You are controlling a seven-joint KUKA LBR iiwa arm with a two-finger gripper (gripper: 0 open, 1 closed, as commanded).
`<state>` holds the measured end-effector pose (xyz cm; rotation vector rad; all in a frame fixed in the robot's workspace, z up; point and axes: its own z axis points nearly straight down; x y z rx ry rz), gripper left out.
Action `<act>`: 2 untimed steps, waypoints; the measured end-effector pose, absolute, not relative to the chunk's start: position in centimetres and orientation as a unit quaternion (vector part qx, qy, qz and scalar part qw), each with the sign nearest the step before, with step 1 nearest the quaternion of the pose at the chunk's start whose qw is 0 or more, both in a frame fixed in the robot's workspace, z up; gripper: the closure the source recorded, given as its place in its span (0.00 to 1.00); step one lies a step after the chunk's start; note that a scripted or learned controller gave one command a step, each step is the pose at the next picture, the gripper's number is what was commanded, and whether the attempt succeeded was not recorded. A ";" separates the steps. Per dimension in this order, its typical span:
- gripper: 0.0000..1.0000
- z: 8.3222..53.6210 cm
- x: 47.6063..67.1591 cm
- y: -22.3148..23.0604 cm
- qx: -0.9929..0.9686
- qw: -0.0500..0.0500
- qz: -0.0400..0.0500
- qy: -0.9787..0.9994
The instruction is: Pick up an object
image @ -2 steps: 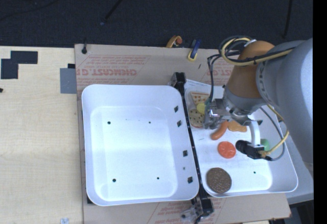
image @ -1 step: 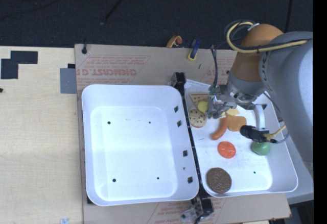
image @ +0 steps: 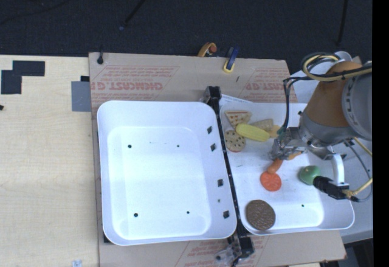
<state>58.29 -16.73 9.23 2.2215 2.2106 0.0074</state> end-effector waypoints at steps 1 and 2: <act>0.00 9.2 58.4 -16.5 0.707 0.002 0.002 0.707; 0.00 9.0 64.2 -11.6 0.705 -0.005 -0.011 0.709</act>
